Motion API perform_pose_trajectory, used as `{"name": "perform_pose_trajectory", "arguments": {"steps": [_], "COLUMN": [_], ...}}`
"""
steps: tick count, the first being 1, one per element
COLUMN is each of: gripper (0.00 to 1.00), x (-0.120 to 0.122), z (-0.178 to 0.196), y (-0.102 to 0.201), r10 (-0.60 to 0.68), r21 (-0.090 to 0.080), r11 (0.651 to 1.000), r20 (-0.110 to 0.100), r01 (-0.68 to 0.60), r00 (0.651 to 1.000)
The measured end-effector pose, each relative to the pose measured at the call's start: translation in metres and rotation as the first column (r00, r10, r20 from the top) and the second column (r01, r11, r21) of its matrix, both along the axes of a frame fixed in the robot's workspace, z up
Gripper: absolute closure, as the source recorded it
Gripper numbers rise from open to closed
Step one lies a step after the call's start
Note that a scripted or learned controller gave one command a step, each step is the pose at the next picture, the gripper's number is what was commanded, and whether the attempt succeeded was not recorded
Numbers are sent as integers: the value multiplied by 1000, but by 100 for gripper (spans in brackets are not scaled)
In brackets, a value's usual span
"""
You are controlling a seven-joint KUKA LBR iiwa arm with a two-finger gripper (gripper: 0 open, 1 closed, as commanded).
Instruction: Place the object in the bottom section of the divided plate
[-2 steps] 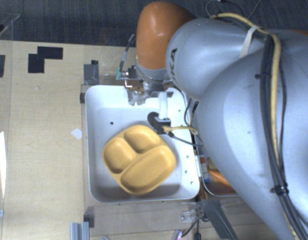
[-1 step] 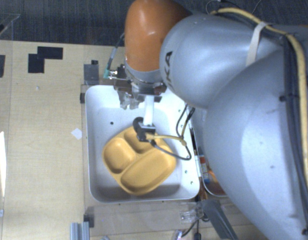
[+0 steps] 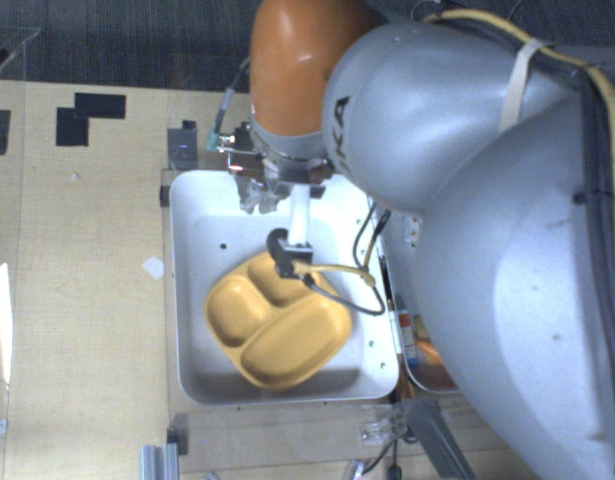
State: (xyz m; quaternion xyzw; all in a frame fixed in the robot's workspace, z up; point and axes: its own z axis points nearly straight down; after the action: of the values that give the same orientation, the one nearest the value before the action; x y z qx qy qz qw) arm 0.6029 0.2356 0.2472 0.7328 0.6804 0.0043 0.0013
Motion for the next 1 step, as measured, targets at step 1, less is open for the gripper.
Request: {"name": "perform_pose_trajectory", "arguments": {"steps": [1], "gripper": [100], "x": [-13], "z": [-11], "y": [-1], "r10": [284], "r21": [-3], "r11": [959], "r20": [-4], "r01": [-284], "r00": [959]}}
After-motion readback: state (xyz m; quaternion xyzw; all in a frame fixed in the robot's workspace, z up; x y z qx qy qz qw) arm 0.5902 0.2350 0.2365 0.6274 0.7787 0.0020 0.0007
